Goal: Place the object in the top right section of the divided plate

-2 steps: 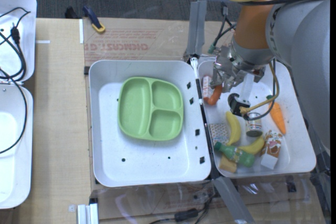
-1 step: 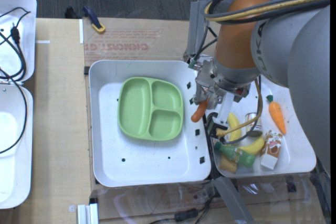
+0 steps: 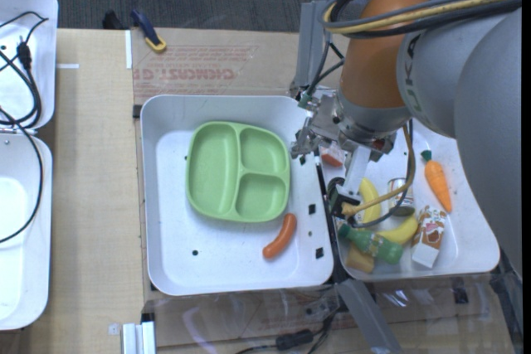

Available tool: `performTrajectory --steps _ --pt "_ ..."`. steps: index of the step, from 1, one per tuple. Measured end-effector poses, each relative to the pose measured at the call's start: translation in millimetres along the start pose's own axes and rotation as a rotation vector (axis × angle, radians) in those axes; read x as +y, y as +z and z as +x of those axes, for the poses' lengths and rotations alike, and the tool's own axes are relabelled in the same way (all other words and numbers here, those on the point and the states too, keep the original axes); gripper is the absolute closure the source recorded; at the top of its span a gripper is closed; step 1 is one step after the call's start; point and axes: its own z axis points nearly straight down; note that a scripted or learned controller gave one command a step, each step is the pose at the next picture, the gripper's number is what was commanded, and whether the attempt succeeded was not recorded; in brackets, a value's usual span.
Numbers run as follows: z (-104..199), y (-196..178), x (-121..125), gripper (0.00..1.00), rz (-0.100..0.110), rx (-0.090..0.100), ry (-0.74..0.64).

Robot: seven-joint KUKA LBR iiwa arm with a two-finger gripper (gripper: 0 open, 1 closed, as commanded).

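The gripper [image 3: 332,152] hangs over the right bin's [image 3: 473,203] left edge; its opening probably hidden, cannot tell.

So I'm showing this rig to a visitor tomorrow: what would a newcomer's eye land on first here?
Probably the big grey arm with its orange band, reaching in from the right over the seam between the two bins. Next, the green divided plate in the left bin, with a toy sausage lying just below it. The right bin holds a heap of toy food, including a carrot and bananas.
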Motion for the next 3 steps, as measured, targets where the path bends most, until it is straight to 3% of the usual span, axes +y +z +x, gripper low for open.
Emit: performTrajectory --steps 1,2,3 --pt "-0.8 -4.7 0.6 1.00 0.007 -0.007 0.001" --pt "54.6 6.6 -50.4 1.00 0.000 -0.001 0.037" --pt "54.4 6.5 -50.3 0.00 0.000 -0.001 0.037"
